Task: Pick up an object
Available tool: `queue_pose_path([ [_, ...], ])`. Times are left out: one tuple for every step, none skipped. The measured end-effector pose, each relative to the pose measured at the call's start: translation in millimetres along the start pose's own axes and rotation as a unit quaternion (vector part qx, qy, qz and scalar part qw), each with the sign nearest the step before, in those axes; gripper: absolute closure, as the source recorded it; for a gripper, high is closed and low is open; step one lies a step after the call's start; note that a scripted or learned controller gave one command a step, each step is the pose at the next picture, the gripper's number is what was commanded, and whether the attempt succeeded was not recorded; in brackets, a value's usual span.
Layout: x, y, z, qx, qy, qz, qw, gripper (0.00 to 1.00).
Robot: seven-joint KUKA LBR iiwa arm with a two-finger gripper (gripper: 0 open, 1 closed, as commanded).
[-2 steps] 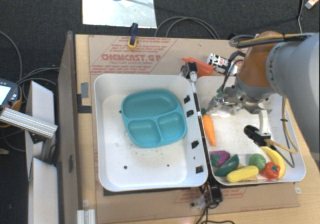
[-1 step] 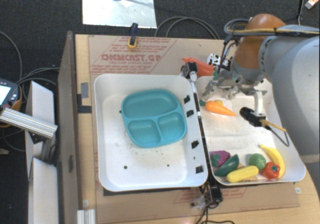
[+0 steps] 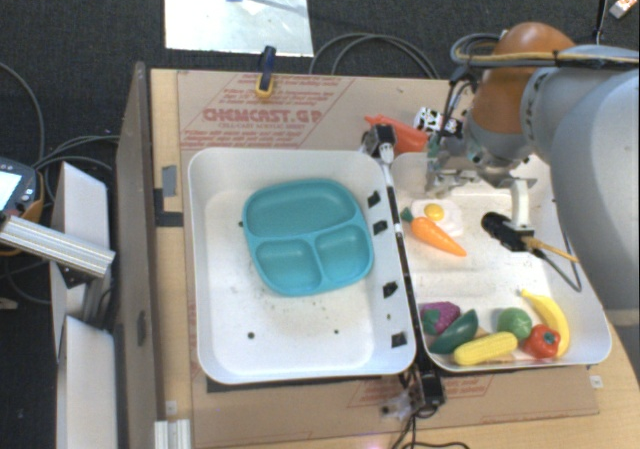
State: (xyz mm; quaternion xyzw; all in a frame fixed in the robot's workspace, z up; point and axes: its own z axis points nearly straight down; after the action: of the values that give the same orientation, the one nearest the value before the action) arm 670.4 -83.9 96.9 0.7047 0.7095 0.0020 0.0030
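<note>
My gripper (image 3: 438,175) hangs over the back left part of the right bin (image 3: 590,322), just behind a fried egg toy (image 3: 437,212) and an orange carrot (image 3: 438,235). Along the bin's front lie a purple vegetable (image 3: 438,317), a dark green pod (image 3: 455,331), a yellow corn cob (image 3: 485,346), a green round fruit (image 3: 514,322), a red tomato (image 3: 543,340) and a banana (image 3: 549,314). Nothing shows between the gripper and these toys.
The left bin (image 3: 225,337) holds a teal divided plate (image 3: 305,236). An orange-red piece (image 3: 398,133) sits at the back edge between the bins. The grey arm (image 3: 590,127) covers the right bin's far right side.
</note>
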Motion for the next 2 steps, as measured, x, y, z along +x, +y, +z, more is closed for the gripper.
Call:
queue_pose_path([
  [-0.1, -0.2, 0.4, 0.0, 0.0, -0.001, 1.0, 0.0],
  [-6.1, -60.7, 13.0, 0.006, 0.001, 0.004, 1.0, 0.0],
])
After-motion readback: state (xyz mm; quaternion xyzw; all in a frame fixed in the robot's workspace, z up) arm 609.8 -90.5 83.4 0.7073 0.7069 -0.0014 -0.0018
